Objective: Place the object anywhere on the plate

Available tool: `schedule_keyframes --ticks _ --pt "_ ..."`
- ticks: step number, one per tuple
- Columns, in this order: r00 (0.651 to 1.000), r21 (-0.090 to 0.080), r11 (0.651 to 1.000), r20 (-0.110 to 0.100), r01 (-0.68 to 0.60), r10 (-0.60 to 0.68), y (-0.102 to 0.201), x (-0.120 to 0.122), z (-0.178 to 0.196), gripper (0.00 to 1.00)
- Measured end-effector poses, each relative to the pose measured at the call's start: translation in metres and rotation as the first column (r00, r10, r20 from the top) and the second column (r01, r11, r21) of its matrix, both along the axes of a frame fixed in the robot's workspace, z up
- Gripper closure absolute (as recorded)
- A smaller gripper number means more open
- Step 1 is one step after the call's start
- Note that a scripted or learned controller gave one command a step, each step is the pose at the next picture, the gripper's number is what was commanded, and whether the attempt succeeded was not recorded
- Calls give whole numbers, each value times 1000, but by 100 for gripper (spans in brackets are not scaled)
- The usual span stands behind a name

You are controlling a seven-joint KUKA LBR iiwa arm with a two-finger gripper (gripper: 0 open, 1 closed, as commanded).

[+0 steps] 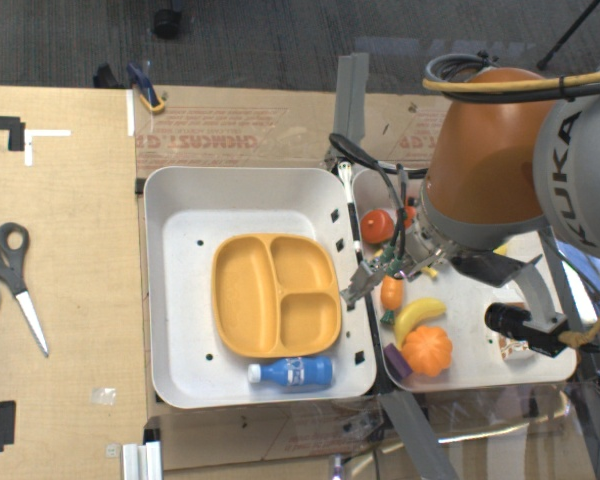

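A yellow divided plate (276,295) lies in the left white bin (170,268), with nothing on it. My gripper (372,276) hangs low over the left edge of the right bin (480,368), right by the wall between the two bins. Just beside and below it sits a small orange carrot (392,293) with a green top. A red tomato (377,225) lies behind the gripper. In front of it lie a yellow banana (418,316) and an orange (427,350). The big arm hides the back and middle of the right bin.
A blue bottle (292,372) lies on its side in the left bin, in front of the plate. A purple thing (397,364) lies beside the orange. Scissors (18,278) rest on the bench at far left.
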State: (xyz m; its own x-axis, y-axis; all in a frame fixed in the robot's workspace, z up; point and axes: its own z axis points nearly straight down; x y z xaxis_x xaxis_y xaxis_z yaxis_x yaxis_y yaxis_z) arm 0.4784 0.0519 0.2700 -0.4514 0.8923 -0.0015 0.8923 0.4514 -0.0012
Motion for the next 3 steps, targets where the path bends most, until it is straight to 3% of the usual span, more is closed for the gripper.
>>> schedule_keyframes --ticks 1,2,3 --pt "1000 -3 1000 -2 -3 3 0 1 8 100" --pt "957 1 957 -1 -291 291 3 44 -21 100" --pt "813 1 813 0 -582 582 73 0 1 100"
